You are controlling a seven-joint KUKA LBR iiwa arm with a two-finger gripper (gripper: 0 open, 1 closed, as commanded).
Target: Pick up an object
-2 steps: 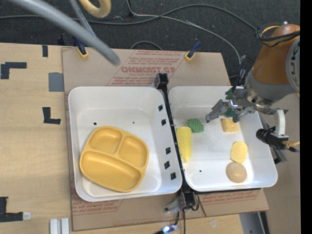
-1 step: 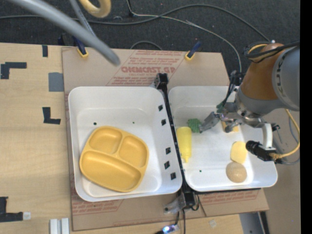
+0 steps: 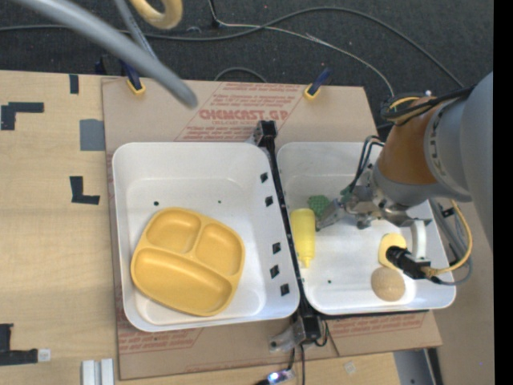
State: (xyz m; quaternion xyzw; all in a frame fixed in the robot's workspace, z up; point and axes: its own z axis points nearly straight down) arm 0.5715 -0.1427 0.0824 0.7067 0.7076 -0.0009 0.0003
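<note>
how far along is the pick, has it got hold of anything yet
Done: the arm has reached into the right bin, with the gripper low beside a small green object. In hand: nothing visibly held; whether the fingers have closed on the green object cannot be told. Left: a secure grasp and the lift. The yellow corn-like piece, the tan ball and the yellow divided plate in the left bin lie untouched.

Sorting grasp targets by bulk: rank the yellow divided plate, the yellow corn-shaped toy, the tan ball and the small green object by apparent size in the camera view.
1. yellow divided plate, by far the largest
2. yellow corn-shaped toy
3. tan ball
4. small green object, partly hidden beside the gripper, so its rank below the ball is unsure
</note>
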